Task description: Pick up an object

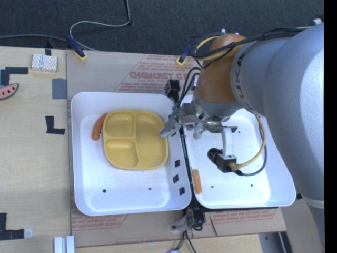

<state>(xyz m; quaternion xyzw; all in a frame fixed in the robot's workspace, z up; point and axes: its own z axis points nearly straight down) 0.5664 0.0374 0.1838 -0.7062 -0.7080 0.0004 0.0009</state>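
Note:
A yellow divided plate lies in the left bin. An orange sausage-shaped piece rests against the plate's left rim. A small orange stick lies in the right bin, close to its left wall. My gripper hangs over the seam between the two bins and is open. Its left finger reaches the plate's right edge and its right finger is over the right bin. Nothing is held between them.
The grey arm and its orange band cover the back of the right bin. A black fitting with a yellow cable hangs over the right bin's middle. Black clips sit along the shared wall. Cables trail behind the bins.

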